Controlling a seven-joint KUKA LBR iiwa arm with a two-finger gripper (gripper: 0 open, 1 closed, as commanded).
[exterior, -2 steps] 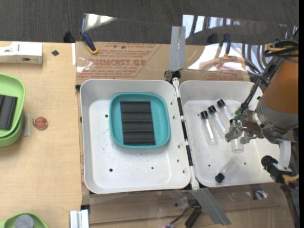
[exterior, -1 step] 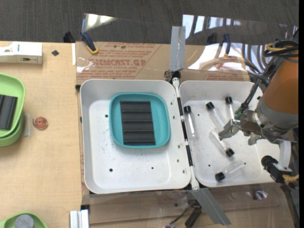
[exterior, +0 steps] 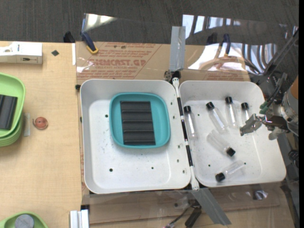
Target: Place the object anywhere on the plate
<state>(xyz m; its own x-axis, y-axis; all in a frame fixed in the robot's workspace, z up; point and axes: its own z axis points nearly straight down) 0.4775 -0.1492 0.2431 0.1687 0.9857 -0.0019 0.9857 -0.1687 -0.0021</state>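
Camera view, inspected from my remote station: the teal plate [exterior: 140, 120] sits in the left bin [exterior: 95, 175], its dark ribbed insert facing up, ready to receive. The task's things, several clear vials with black caps [exterior: 216, 115], lie scattered in the right bin [exterior: 266, 175], none on the plate. My hand [exterior: 251, 126] hangs over that bin's right side, near the vials, presumably staged for a pick. Its fingers [exterior: 247, 127] appear spread, with nothing between them. I judge the grasp not yet made; the loose, round vials may roll when touched.
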